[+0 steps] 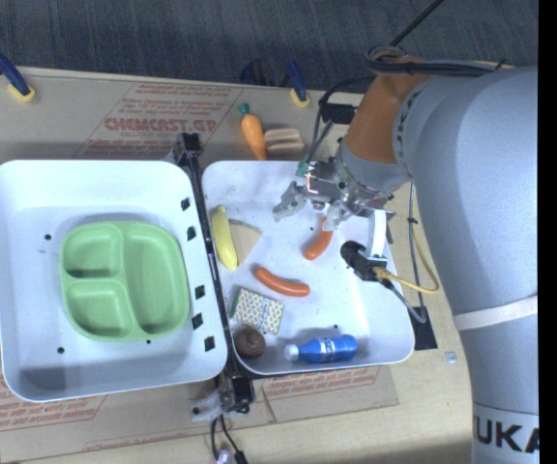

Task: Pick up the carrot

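Carrot [317, 244] just below gripper [323, 204] — touching

A robotics lab: an industrial arm [472, 191] works over white bins [27, 259] on a clamped cardboard-covered bench [143, 114]

Two white bins sit side by side: the left bin [8, 259] holds one green divided tray [124, 278]; the right bin [390, 332] holds one banana [224, 239], two sausages [281, 282] [317, 244], one blue bottle [323, 348] and one patterned packet [258, 310]. One carrot [252, 135] lies on the bench's far edge.
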`<state>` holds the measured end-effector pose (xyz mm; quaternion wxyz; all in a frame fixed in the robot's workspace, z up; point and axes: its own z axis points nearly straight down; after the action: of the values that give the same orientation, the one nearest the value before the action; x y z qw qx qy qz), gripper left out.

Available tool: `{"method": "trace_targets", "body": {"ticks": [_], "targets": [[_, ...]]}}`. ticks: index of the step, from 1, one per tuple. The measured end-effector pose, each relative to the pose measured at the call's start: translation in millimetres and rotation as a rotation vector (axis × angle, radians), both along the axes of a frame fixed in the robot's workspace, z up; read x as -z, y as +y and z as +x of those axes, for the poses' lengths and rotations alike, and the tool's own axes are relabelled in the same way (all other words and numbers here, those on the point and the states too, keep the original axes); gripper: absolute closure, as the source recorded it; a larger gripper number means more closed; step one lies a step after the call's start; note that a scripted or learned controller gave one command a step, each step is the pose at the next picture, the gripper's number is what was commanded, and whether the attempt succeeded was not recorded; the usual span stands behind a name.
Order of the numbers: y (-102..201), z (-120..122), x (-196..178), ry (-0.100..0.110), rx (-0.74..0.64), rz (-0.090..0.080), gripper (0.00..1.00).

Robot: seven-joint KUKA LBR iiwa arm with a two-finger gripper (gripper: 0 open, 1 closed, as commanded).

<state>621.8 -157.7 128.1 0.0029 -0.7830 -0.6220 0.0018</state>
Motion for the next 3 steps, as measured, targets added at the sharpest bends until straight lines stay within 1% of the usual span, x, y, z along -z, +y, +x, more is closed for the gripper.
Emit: {"method": "trace_targets", "body": {"ticks": [1,2,3], "targets": [[49.2,29.6,36.9,-0.002,0.128,-0.002,0.0],[49.6,29.8,26.5,0.0,0.122,-0.001,1.0],[102.9,-30.5,-63.8,0.0,0.336,-0.003,1.0]]}}
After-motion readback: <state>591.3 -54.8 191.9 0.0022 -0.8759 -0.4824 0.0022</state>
